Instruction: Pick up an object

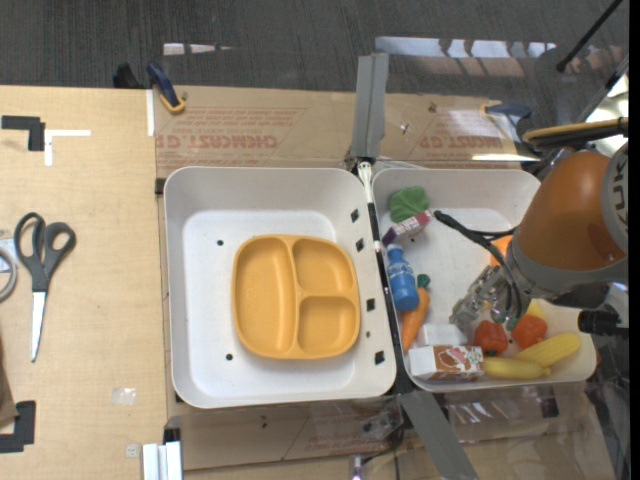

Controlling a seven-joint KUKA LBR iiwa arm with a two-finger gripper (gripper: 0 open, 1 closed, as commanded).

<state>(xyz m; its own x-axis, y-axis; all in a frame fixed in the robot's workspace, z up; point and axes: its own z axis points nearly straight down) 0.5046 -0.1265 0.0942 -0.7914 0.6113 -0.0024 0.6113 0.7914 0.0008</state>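
My gripper (487,308) hangs low in the right bin (455,200), under the arm's orange band (570,218). Its metal fingers point down just above a red tomato-like toy (490,336). Close by lie an orange toy (529,330), a yellow corn cob (545,350) and a yellow banana (512,368). A small carton (446,361) lies at the bin's front edge. Along the bin's left side sit a blue bottle (401,280), an orange carrot (414,318), a green toy (408,204) and a purple-labelled packet (408,228).
The left bin (200,268) holds a yellow divided plate (296,296). Scissors (40,258) lie on the bench at far left. A black cable (470,230) crosses the right bin near the arm.
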